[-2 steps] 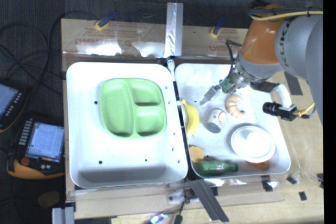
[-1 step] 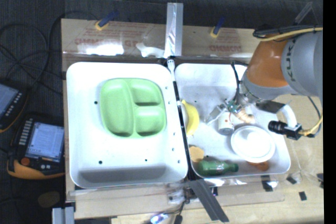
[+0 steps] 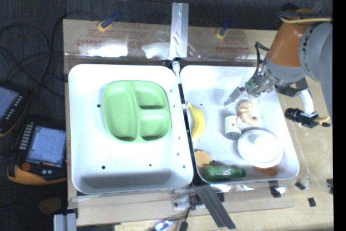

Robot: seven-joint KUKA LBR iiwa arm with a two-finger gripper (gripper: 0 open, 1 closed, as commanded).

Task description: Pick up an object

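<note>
1. bench: two white bins side by side; the left bin (image 3: pixel 86 132) fills centre-left of the frame, the right bin (image 3: pixel 216 81) centre-right.
2. left bin: holds one green divided tray (image 3: pixel 136 109), lying flat in the bin's upper middle.
3. arm: grey with an orange band (image 3: pixel 286 43), enters from the upper right of the frame and reaches down into the upper part of the right bin.
4. gripper (image 3: pixel 241 94): hangs over the right bin's upper middle, pointing toward lower left. whether the claw is released or clenched cannot be told from this view; nothing is seen between its tips.
5. croissant-like pastry (image 3: pixel 247 111): lies just below the gripper tip, right of centre in the frame; contact with the gripper cannot be told.
6. small white cup (image 3: pixel 232 126): just left of and below the pastry, touching it.
7. white bowl (image 3: pixel 261 147): lower right of the right bin, just below the pastry.
8. banana (image 3: pixel 197 121): against the right bin's left wall.
9. green bottle (image 3: pixel 223 172): lies on its side along the bin's lower edge.
</note>
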